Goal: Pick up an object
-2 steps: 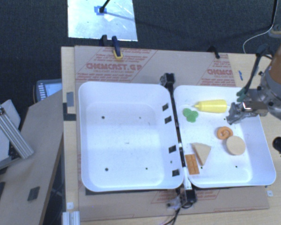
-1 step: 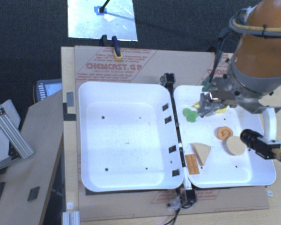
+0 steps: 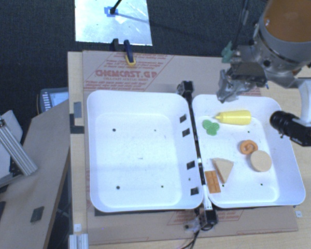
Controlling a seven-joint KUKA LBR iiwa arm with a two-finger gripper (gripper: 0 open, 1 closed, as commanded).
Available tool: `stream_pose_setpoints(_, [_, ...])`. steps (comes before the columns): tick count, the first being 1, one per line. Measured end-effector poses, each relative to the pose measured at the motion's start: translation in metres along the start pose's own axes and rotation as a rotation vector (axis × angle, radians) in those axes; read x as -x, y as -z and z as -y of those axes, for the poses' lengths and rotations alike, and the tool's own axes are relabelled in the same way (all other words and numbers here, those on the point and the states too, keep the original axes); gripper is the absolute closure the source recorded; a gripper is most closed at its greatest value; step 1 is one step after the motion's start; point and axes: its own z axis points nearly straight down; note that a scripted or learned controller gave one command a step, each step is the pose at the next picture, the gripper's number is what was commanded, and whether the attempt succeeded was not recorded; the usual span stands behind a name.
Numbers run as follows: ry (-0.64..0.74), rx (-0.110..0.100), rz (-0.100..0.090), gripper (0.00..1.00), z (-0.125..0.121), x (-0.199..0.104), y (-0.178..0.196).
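My arm hangs over the right bin (image 3: 287, 154)'s far rim. I can't tell how the end effector (image 3: 229, 93) is set. The yellow bottle (image 3: 233, 118) lies just below it toward me, long axis crosswise to my reach, beside the green piece (image 3: 211, 127).

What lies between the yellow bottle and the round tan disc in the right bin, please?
In the camera view, the orange ring lies between the yellow bottle and the tan disc, beside the disc.
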Motion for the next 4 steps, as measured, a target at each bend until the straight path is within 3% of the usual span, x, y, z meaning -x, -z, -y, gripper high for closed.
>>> stream_pose_setpoints(1, [0.002, -0.019, 0.003, 1.00, -0.010, -0.074, -0.065])
stream_pose_setpoints(2, [0.000, -0.001, -0.003, 1.00, 0.005, -0.108, 0.050])
stream_pose_setpoints(3, [-0.001, -0.019, 0.005, 1.00, -0.016, -0.155, -0.022])
stream_pose_setpoints(4, [-0.009, -0.006, 0.000, 1.00, -0.052, -0.153, 0.045])
